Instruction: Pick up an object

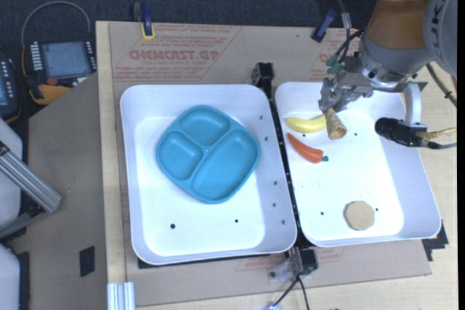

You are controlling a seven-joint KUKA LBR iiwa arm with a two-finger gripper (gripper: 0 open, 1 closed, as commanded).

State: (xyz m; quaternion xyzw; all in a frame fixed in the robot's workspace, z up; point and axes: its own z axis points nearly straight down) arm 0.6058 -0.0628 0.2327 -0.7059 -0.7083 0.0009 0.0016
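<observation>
A small tan cone-ish piece (336, 128) is sat right under the gripper (336, 107), banana (306, 124) just to its left, red pepper (306, 149) below. Whether anything is actually pinched can't be told, probably lined up for a grab.

Two white bins sit side by side: the left bin (138, 178) and the right bin (407, 185). The left one carries one blue divided plate (208, 154). The right one carries four things: one banana (306, 124), one red pepper (306, 149), one tan cone-shaped piece (336, 128) and one round cookie (359, 215).
</observation>
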